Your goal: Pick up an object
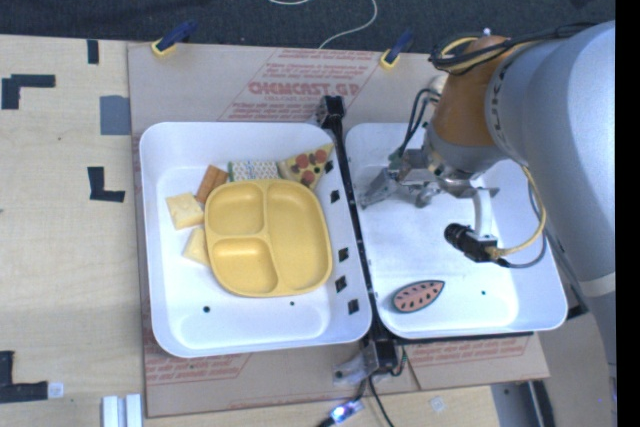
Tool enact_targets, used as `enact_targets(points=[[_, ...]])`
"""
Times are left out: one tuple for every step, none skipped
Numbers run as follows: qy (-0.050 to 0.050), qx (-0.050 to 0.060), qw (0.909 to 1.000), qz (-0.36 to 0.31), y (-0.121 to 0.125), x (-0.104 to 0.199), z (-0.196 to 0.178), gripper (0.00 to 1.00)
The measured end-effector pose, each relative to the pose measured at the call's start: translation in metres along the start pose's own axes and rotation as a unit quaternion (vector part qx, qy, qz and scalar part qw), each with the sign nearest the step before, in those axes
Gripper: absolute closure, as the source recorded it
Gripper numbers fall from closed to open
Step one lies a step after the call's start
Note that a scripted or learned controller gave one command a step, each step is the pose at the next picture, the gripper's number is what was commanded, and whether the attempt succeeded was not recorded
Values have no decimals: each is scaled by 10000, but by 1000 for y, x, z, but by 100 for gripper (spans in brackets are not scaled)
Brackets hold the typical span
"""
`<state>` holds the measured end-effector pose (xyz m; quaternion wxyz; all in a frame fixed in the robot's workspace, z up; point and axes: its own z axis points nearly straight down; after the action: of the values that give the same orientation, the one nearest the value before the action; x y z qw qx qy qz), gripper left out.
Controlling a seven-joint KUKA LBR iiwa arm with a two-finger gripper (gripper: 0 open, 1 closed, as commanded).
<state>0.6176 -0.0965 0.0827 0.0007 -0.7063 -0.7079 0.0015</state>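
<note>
The grey arm with its orange band reaches in from the right and bends down over the far part of the right bin. Its end effector hangs just above the bin floor near the divider between the two bins. The metal fingers are spread apart and released, with nothing between them.

A small oval reddish piece with dark spots lies on the near floor of the right bin, well apart from the end effector.

The left bin holds a yellow divided plate in its middle. Tan cracker-like pieces lie just beside the plate's left edge, an orange piece sits at its far-left corner, and a pizza slice toy rests at its far-right side.

A cardboard sheet lies under both bins on the table. A white cable curls on the dark surface beyond.
</note>
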Motion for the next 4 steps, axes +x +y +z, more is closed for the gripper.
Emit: enact_targets(points=[[-1, -9, 10000, -2, 1, 0, -12, 100], [5, -27, 10000, 6, 4, -1, -55, 100], [6, -37, 10000, -1, 9, 5, -115, 100], [7, -21, 10000, 1, 9, 6, -143, 100]])
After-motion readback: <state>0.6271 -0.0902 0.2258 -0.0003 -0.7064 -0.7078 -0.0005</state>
